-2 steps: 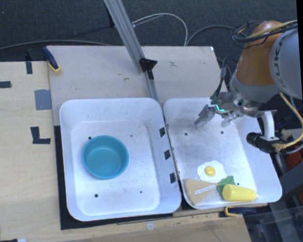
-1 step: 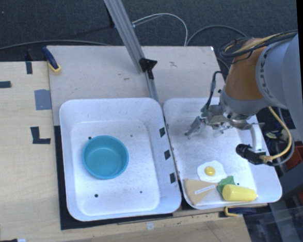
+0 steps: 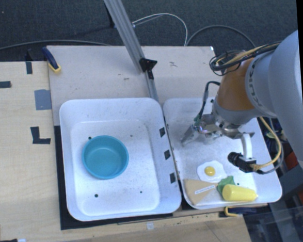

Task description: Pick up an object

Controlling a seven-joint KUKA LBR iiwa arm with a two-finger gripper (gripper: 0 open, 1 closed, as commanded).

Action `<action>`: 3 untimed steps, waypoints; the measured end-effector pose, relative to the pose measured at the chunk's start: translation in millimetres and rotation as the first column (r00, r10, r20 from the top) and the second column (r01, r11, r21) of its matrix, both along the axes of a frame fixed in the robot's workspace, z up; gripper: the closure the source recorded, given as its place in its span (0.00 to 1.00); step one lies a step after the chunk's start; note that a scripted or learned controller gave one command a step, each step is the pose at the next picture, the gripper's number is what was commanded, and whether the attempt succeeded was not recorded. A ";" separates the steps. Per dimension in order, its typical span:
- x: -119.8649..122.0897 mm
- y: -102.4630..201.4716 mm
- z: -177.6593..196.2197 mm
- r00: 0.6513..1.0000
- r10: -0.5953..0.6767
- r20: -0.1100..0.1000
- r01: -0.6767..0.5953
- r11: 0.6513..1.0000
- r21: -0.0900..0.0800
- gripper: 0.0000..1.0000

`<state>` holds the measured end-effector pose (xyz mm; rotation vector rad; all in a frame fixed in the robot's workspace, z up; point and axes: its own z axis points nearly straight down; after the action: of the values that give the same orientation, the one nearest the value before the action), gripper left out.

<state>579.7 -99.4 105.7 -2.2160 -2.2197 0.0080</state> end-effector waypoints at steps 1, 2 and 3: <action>0.0 0.3 -17.0 1.000 0.000 0.006 0.000 1.000 -0.002 0.00; -0.1 1.2 -6.9 1.000 0.002 0.005 -0.002 1.000 0.000 1.00; 8.6 0.0 52.9 1.000 0.000 0.012 0.000 1.000 0.000 1.00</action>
<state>588.3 -99.4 158.6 -2.2222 -2.2257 -0.0044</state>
